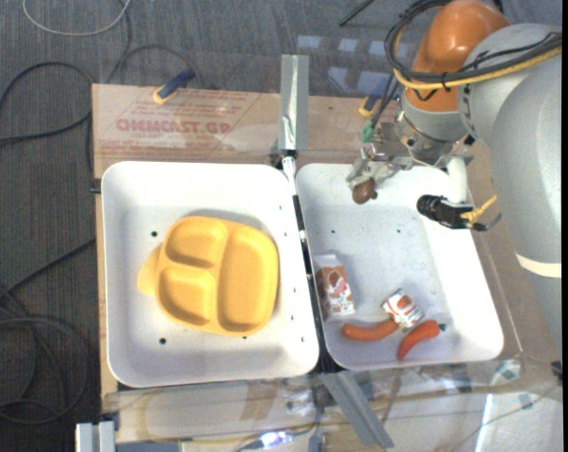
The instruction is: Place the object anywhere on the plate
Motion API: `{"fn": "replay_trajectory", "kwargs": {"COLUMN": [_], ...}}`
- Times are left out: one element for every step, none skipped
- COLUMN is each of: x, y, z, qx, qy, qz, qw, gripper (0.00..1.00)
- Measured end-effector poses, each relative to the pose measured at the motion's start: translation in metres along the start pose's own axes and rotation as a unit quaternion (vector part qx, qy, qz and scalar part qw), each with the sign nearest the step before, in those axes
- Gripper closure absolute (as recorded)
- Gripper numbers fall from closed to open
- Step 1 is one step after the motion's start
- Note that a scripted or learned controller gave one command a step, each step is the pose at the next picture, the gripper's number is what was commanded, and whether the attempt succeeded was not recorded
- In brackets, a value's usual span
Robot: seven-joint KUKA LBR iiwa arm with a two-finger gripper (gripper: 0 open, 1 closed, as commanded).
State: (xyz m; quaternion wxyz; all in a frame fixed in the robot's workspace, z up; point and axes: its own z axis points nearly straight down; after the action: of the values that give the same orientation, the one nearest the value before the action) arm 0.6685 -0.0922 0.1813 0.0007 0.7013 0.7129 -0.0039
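Brown lump (pixel 363 192): small, rounded, dark brown; pinched between the fingers of the gripper (pixel 365 183), above the far left corner of the right bin (pixel 472 281). What kind of thing it is cannot be told at this size.

Plate (pixel 216 273): yellow, with three compartments; lies tilted a little in the left bin (pixel 123 252), near its middle, well apart from the brown lump. Nothing lies on it.

Arm (pixel 491 73): grey with an orange band, reaching in from the right over the far edge of the right bin. Black and yellow cables loop around the wrist. A black fitting (pixel 441 209) juts out beside the gripper over the bin's far right part.

Right bin, contents:
- packet (pixel 334 290), flat, white with red and brown print, by the left wall; print too small to read.
- small can (pixel 402 308), red and white, on its side; label unreadable.
- sausage (pixel 369 330), orange-red, lying just beside the can.
- chili pepper (pixel 418 338), red, near the front wall, touching or nearly touching the can.

Cardboard sheet (pixel 185 125): brown, under the far edge of the left bin, printed in red "CHEMCAST GP". A clamp (pixel 173 85) with a yellow and blue grip sits on its far edge.

Metal rail (pixel 292 111): grey, runs between the two bins.

Floor: dark carpet with loose black cables (pixel 39 73) at left.
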Motion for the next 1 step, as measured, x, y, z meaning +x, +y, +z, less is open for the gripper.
{"fn": "replay_trajectory", "kwargs": {"x": [0.0609], "y": [-0.0191], "z": [0.0000], "qx": [0.000], "qy": [0.002], "qz": [-0.067], "qw": [0.9977], "gripper": [1.00]}}
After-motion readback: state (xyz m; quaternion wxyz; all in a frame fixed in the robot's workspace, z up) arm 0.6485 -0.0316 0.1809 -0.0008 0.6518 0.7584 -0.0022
